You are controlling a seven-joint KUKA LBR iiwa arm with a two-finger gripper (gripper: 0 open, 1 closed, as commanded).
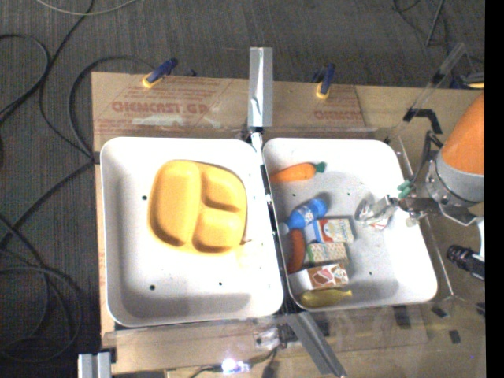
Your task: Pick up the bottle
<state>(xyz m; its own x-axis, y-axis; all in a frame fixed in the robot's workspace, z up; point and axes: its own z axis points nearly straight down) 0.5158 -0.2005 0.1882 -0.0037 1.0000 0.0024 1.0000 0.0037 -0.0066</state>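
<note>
The blue bottle lies on its side in the right bin, near the bin's left wall, with its white cap pointing down-left. My gripper hangs over the same bin, to the right of the bottle and apart from it by a stretch of bare bin floor. Nothing shows in its grasp. The grey arm with its orange band comes in from the right edge.
An orange carrot lies above the bottle. Three small cartons, a brown sausage and a yellow banana crowd just below it. The left bin holds a yellow compartment tray.
</note>
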